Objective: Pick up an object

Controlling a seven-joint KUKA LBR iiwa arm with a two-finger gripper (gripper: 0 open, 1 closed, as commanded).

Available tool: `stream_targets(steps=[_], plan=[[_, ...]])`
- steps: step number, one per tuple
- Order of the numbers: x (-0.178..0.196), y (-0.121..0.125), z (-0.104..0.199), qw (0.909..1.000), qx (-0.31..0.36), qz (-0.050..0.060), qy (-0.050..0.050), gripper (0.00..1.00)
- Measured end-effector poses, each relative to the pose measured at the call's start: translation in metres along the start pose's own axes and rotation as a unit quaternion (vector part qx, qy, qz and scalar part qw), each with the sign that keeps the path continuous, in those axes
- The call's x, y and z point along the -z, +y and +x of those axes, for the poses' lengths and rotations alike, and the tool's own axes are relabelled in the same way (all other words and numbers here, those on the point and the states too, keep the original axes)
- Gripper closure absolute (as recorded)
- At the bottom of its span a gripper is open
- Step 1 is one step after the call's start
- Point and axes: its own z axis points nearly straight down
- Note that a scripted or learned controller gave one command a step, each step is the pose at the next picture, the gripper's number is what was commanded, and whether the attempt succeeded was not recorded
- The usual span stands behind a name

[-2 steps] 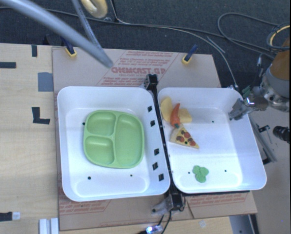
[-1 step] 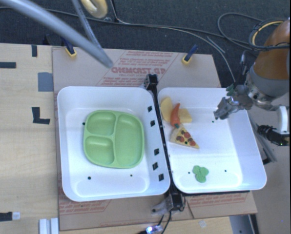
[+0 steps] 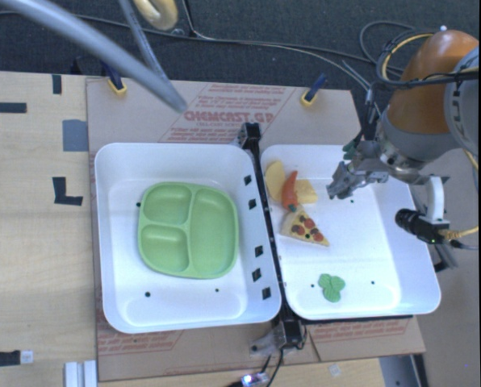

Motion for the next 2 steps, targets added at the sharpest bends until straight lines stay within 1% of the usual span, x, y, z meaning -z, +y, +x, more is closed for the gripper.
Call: stream_targets(steps=[1,2], plan=[[-0.008,0.004,0.052,1.0,0.0,0.0,0.0,1.0],[0.002,-0.005,0.103,1.0,0.001,0.0,0.001,1.0]])
